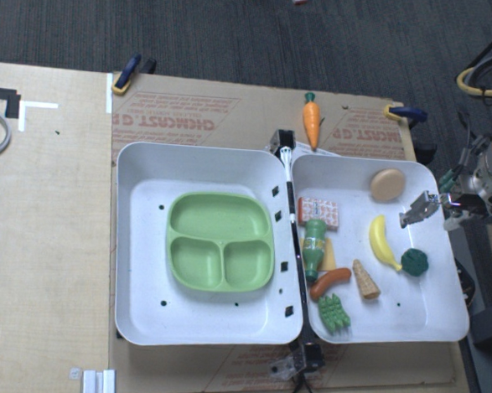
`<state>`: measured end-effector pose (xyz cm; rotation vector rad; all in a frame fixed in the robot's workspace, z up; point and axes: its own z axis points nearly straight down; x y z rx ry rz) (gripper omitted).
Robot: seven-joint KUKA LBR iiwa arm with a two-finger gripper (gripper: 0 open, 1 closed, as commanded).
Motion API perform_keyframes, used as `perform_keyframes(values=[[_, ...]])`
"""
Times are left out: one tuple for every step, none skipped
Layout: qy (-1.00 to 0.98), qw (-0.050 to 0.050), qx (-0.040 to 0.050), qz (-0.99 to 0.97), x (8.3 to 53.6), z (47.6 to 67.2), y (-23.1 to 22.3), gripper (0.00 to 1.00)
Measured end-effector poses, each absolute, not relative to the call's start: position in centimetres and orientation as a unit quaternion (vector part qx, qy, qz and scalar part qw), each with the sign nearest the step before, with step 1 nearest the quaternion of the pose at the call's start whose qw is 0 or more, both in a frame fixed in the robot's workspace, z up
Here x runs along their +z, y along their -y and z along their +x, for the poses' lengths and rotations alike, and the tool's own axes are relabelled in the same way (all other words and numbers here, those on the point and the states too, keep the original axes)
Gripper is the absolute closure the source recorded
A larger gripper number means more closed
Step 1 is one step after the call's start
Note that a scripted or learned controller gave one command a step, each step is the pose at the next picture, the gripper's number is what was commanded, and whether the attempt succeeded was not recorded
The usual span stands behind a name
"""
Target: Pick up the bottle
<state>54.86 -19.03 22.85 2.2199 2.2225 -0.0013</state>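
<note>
The little green bottle (pixel 313 247) is lying flat in the right bin (pixel 439 318) against its left wall, looking light, stiff and kinda slippery, so I'm guessing mid-body is the spot, while the end effector (pixel 419 209) is hovering empty, can't tell how open.

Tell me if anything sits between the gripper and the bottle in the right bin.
Yes. The banana lies between the gripper at the bin's right edge and the green bottle by the left wall, though a descent from above looks unobstructed.
</note>
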Motion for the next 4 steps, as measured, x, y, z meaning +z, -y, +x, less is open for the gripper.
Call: perform_keyframes(values=[[-0.708,0.001,-0.0005,0.706,23.8,54.9,19.1,1.00],[-0.606,-0.001,-0.0009,0.796,16.9,47.7,13.5,1.00],[-0.572,-0.001,-0.0009,0.820,13.9,47.7,9.9,1.00],[-0.549,-0.001,-0.0010,0.836,11.2,47.7,9.4,1.00]])
